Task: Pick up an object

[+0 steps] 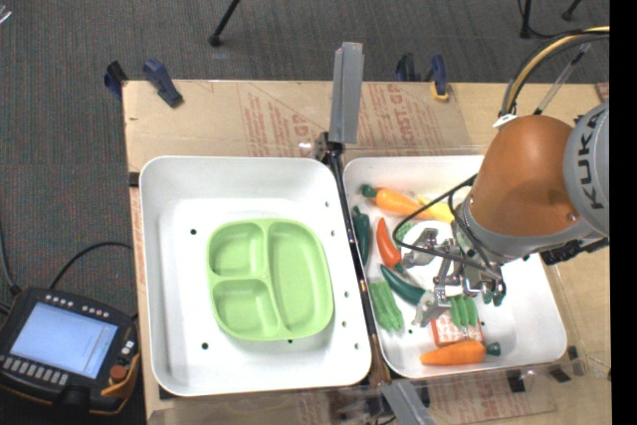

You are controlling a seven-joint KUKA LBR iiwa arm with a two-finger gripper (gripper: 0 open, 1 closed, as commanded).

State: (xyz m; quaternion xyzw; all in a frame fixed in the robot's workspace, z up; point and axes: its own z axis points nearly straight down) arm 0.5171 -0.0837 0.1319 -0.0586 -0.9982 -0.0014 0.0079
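I was down in the right bin (552, 333), my claw (445, 299) hanging low over the pile of toy vegetables, and honestly I could not tell whether it was open or closed; the metal linkage was a tangle from above. Nothing showed clearly gripped, so I claimed no catch.

The pickings sat close. The carrot (456, 353) lay near the bin's front edge, just below my claw. A dark green pepper (401, 284) lay to the claw's left, with a red chilli (386, 242) beside it and a green bean pod (386, 308) nearer the divider. Another carrot (396, 201) rested at the back, with something yellow by it. My guess was that I had come down over the middle because that was where the things crowded thickest.

The left bin (159, 214) held a green plate (269, 279) with three compartments, well apart from me.

Plenty was hidden. My orange wrist band (523, 179) covered the bin's far right corner, and whatever lay straight under the claw was masked by the mechanism. A bit of green beneath it could have been another pod; too muddled to call.
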